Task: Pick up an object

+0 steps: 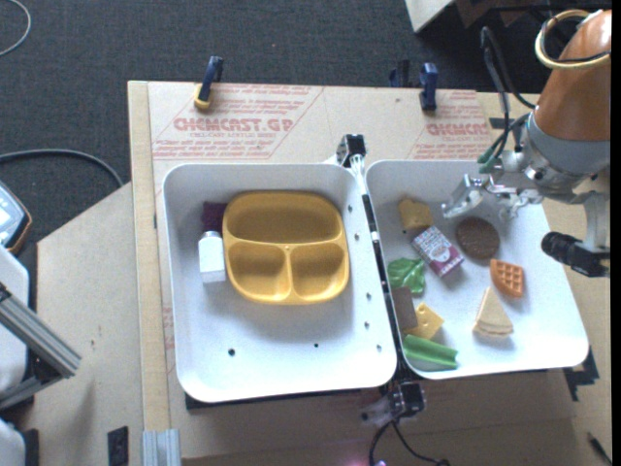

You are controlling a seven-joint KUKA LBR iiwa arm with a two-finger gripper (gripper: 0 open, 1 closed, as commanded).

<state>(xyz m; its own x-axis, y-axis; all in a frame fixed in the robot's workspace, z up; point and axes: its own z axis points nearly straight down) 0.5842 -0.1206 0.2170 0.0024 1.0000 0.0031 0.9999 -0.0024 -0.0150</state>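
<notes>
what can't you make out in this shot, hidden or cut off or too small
- Tool, camera view: small and seen from above, so whether it is open or shut cannot be told.
- Arm: cut off by the right edge.
- Dark item in the left bin: half hidden behind the yellow tray and white bottle; what it is cannot be told.
- Brown piece in the right bin: partly under the green toy.

single fixed camera looking down at slant from above bench [146, 260], taking in both white bins: left bin [194, 357], right bin [563, 338]; arm [577, 95] entering from right, dark floor lying far.
</notes>
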